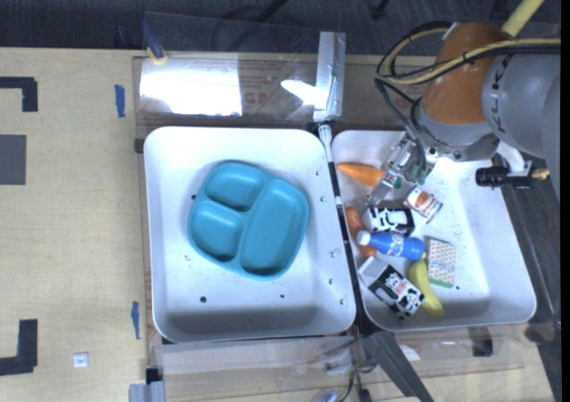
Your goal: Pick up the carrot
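The carrot (pixel 359 173) is orange and lies flat in the upper left corner of the right bin (pixel 499 249), its tip pointing left toward the divider. My gripper (pixel 397 174) hangs low right at the carrot's thick right end, touching or almost touching it. The carrot still rests on the bin floor. The grey arm with its orange band (pixel 463 79) comes in from the upper right and covers the bin's back corner.
Just below the gripper lie a black-and-white item (pixel 392 217), a small red-and-white can (pixel 425 204), a blue bottle (pixel 394 245), a speckled card (pixel 442 262), a yellow banana (pixel 428 295) and a black-and-white toy (pixel 394 289). A blue divided plate (pixel 249 217) fills the left bin (pixel 169 284).
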You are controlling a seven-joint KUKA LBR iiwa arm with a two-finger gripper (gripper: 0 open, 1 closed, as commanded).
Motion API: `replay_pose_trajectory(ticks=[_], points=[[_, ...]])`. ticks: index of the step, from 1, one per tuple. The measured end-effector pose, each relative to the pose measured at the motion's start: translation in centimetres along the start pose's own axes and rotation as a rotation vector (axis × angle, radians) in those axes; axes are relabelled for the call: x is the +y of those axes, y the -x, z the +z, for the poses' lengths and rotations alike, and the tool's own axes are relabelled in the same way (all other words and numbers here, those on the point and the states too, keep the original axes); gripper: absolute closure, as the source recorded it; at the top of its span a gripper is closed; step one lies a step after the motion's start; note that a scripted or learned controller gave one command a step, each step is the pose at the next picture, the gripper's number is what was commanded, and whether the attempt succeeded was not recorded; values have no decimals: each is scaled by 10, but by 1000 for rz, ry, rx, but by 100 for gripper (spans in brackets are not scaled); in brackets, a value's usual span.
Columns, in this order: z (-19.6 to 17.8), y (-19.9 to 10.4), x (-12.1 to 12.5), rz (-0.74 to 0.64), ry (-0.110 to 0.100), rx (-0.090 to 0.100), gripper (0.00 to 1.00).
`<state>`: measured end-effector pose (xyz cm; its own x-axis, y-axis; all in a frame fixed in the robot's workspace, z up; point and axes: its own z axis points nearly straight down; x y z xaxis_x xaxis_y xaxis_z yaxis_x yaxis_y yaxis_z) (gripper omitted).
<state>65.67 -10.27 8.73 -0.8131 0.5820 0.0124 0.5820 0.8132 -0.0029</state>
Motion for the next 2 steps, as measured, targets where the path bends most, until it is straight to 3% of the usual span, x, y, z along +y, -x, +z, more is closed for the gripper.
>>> replay_pose_trajectory(ticks=[1,2], points=[[-12,4,2,1,9,-20,100],[-97,-74,46,248,7,-15,100]])
